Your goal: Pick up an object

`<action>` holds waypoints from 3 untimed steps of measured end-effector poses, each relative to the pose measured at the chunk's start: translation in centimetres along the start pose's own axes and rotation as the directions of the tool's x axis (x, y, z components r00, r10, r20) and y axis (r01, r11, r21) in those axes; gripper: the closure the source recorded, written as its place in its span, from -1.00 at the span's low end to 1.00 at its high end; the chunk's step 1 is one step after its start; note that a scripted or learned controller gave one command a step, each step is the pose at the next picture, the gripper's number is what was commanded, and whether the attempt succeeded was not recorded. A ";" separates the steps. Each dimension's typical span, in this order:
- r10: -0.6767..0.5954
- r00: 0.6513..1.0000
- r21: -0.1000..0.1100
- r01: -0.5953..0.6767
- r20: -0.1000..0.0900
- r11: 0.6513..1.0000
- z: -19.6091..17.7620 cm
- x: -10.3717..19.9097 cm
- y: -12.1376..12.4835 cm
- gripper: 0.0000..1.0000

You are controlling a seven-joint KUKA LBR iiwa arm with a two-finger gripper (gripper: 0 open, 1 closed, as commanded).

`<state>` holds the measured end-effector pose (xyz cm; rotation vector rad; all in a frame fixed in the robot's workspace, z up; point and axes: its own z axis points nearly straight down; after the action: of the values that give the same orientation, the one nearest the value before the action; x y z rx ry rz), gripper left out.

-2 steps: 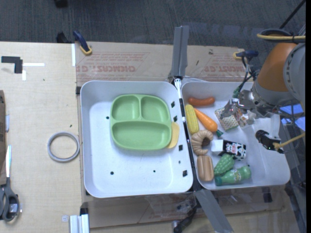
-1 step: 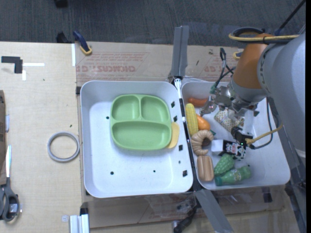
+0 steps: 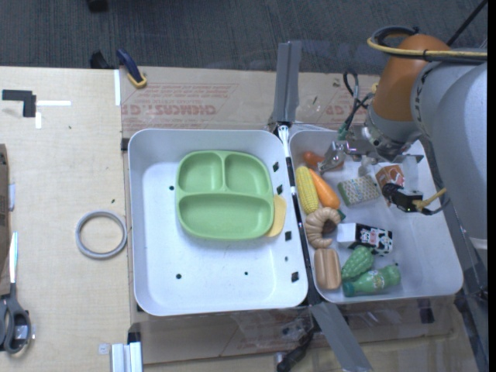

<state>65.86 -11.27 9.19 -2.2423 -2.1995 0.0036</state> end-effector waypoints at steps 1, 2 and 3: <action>-0.039 0.999 -0.001 0.039 -0.001 0.999 0.0 0.5 -6.9 -1.00; -0.017 1.000 -0.001 0.017 0.000 1.000 0.1 1.4 -10.5 -1.00; -0.047 0.999 -0.001 0.047 -0.001 0.999 0.1 -0.2 -15.6 -1.00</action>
<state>50.22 -11.14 9.14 -2.1897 -2.2510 0.0012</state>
